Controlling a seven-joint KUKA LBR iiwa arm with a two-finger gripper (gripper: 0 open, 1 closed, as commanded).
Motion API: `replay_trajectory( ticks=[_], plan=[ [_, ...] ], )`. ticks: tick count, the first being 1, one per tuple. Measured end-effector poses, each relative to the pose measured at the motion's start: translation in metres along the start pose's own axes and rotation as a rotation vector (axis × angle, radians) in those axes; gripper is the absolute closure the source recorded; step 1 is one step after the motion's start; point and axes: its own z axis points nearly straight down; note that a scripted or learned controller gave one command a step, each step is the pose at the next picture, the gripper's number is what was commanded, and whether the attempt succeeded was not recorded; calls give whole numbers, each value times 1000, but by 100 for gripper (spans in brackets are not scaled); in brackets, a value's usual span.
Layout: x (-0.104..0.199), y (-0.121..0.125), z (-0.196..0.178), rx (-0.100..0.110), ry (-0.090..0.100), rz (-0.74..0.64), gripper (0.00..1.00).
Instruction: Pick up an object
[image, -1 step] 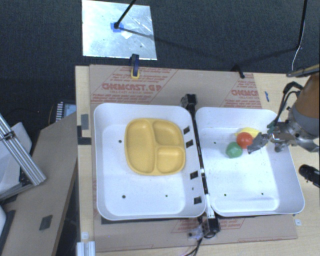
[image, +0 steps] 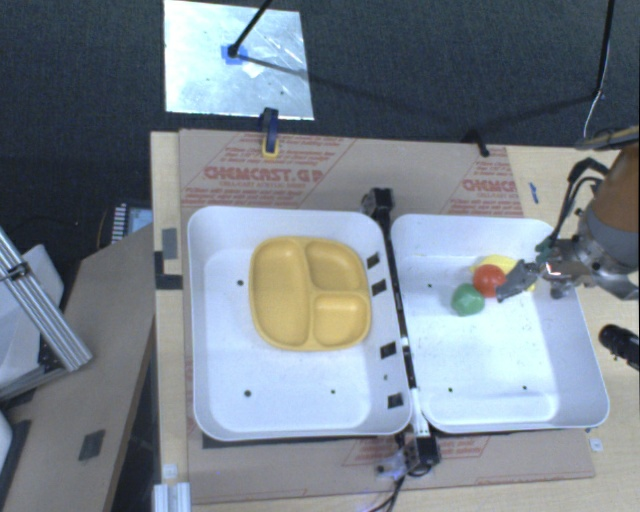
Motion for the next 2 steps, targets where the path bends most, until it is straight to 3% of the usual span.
replay_trajectory(
  ticks=[2],
  plan=[
    [3,-3,104,5,1,2,0]
  ],
)
